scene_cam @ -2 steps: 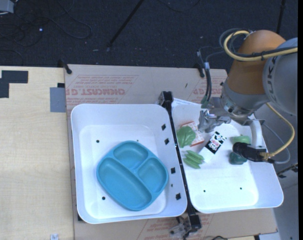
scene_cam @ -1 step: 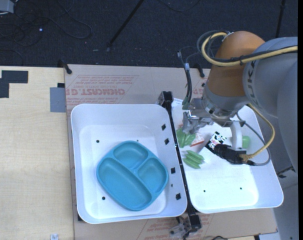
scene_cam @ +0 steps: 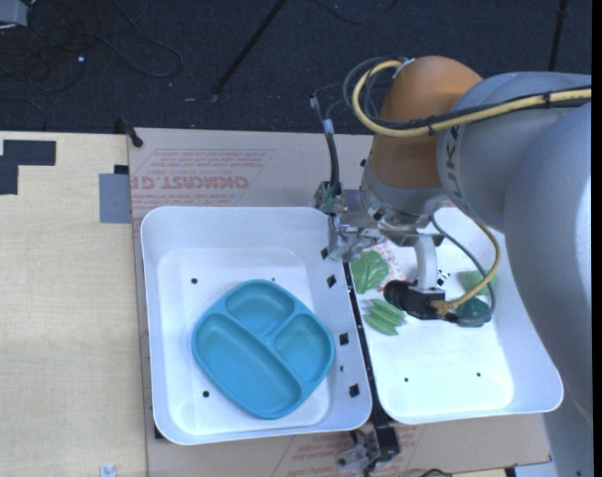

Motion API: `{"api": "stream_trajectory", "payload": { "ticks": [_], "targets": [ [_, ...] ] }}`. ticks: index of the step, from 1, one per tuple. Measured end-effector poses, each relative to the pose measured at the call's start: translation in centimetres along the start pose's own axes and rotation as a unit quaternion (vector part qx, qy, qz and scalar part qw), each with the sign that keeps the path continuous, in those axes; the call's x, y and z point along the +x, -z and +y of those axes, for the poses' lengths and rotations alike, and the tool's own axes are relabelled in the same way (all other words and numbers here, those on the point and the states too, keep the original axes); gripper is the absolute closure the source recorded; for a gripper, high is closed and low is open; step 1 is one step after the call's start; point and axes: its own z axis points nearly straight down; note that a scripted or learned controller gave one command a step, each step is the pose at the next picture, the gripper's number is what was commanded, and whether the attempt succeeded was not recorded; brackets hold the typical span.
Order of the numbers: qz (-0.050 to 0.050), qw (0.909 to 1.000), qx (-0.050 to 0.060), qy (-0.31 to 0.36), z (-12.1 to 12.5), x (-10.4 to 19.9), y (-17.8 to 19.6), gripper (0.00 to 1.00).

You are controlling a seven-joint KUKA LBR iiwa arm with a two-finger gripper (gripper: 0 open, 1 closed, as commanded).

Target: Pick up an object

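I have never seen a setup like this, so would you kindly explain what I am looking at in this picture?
This is one camera fixed above a bench, looking down at a slant. The grey arm with the orange band reaches in from the right; its gripper hangs over the right bin, near the shared wall. Small green pieces lie there. The left bin holds a blue divided plate. I cannot tell whether anything is held.

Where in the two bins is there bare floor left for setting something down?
Bare: the right bin floor below the green pieces, and the left bin strip between its far wall and the blue plate. Crowded: the right bin's far end, where the green pieces lie beneath the gripper.
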Motion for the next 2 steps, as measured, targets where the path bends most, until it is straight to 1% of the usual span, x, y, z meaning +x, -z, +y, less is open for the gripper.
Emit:
{"api": "stream_trajectory", "payload": {
  "ticks": [1, 2],
  "targets": [
    [0.0, 1.0, 0.0, 0.0, 0.79, 5.9, 1.2, 1.0],
    [0.0, 1.0, 0.0, 0.0, 0.73, 5.8, 1.15, 0.0]
  ]
}}
